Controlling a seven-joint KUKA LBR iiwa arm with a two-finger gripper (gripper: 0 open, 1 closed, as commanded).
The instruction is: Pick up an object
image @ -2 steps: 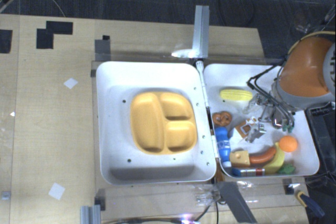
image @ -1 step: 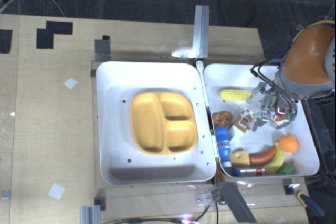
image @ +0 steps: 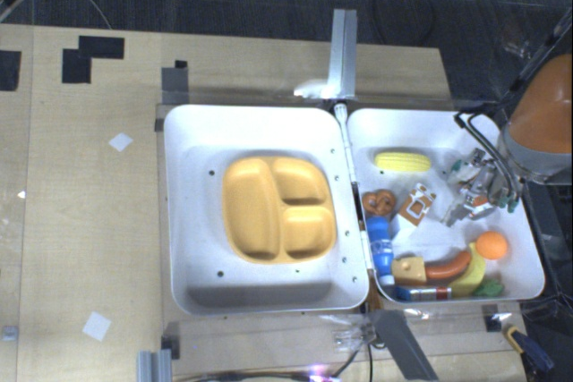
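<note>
My tool [image: 479, 192] hangs over the right bin [image: 534, 282], at the frame's right edge.
I cannot tell how it is set. Below it lie an orange ball [image: 491, 245], a sausage [image: 448, 266] and a banana [image: 472, 274]; the corn cob [image: 402, 162] lies left; the left bin [image: 192, 192] holds a yellow tray [image: 276, 207].

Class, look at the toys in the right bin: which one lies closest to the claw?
The orange ball. It sits just below the claw in the camera view, while the corn cob and pretzel lie farther left.
</note>
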